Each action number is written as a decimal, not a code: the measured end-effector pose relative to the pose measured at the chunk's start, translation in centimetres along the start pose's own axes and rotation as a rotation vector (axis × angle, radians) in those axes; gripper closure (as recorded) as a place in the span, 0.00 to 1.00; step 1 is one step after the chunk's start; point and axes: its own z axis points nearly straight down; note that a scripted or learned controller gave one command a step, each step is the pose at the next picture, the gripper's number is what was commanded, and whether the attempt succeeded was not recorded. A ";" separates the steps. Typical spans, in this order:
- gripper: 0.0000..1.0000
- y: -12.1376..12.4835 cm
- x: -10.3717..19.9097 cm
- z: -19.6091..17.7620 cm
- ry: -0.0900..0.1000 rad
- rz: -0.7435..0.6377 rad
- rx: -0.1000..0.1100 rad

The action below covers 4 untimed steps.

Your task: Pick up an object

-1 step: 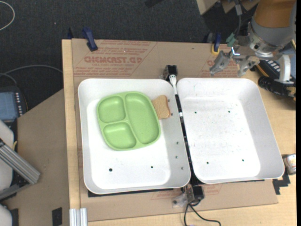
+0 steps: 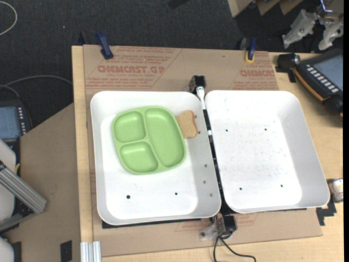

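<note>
Claw state: cannot tell from this frame, whether wide, narrow or carrying anything. On the side the arm works from, the right bin (image 2: 262, 162) shows a bare white floor with fine dark specks and a few small dark dots. The two bins sit rim against rim; a black clip (image 2: 198, 83) sits at the far end of that seam, and a second black fitting with a thin cable (image 2: 226, 244) hangs off the near end. The candidate objects are both in the left bin (image 2: 109, 201). The green plate (image 2: 148, 140) lies flat in the far half of that bin, right way up, with three compartments: one long one on the right, two smaller ones on the left. The tan flat piece (image 2: 188, 124), cracker-like with a rough edge, lies at the plate's far right rim, touching it, between the plate and the bin wall next to the seam. Both bins rest on a cardboard sheet (image 2: 131, 67) with red print, held at its far edge by a blue clamp (image 2: 103, 45) on the left and a yellow and blue clamp (image 2: 251, 51) on the right. A handheld pendant (image 2: 322, 78) lies beyond the right bin's far corner.
</note>
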 end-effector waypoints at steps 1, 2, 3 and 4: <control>0.00 -4.6 -1.5 -7.8 0.001 0.003 0.009; 0.00 -10.8 -2.3 -7.8 0.005 0.004 0.021; 0.00 -15.2 3.5 -7.8 0.007 -0.005 0.022; 1.00 -14.9 3.2 -8.9 0.004 0.000 0.018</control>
